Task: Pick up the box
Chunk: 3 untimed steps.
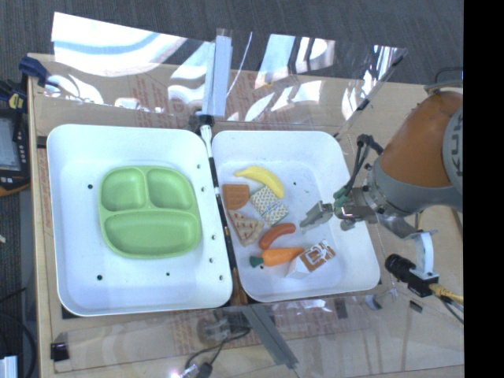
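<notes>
Right now we see the grey two-finger pincer hanging over the right-hand shallow white plastic bin, its fingers spread apart with nothing between them, reaching in from the bin's right side. The task's thing, a small white-and-brown printed cardboard box, lies flat near the bin's front right corner, below the pincer in the picture and just beside it, not touching. Its long axis runs at a slant, from lower left to upper right. So we judge the coming move to be a short shift toward the bin's front edge, with a turn of the wrist so the fingers close across the box's narrow width. The box is close against a plastic orange carrot with a green top on its left, which could get nudged. Print shows on the box's face, but we cannot read any lettering or brand. A patterned blue-and-white packet nearby also bears no legible writing.
</notes>
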{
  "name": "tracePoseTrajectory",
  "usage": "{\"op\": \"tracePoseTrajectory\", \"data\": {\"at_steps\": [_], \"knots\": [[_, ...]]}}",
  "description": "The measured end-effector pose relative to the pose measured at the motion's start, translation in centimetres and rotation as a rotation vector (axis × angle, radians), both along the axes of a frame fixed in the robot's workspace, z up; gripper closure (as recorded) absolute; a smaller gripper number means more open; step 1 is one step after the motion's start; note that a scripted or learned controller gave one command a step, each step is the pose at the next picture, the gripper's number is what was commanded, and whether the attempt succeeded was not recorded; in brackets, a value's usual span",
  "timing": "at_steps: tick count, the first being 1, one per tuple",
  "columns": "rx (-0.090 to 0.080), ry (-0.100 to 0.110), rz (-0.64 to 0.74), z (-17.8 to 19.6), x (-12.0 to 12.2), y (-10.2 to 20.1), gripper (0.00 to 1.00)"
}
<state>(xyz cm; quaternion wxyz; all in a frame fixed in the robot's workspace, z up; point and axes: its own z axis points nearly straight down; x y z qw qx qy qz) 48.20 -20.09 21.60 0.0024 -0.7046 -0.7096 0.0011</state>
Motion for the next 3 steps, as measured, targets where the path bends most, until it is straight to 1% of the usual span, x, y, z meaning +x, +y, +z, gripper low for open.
{"op": "tracePoseTrajectory", "data": {"at_steps": [1, 2, 3], "knots": [[0.001, 0.000, 0.254, -9.3, 5.3, 1.8, 0.00], [-0.002, -0.004, 0.187, -12.4, 8.9, 3.7, 0.00], [-0.002, -0.003, 0.191, -11.4, 8.9, 3.7, 1.00]]}}
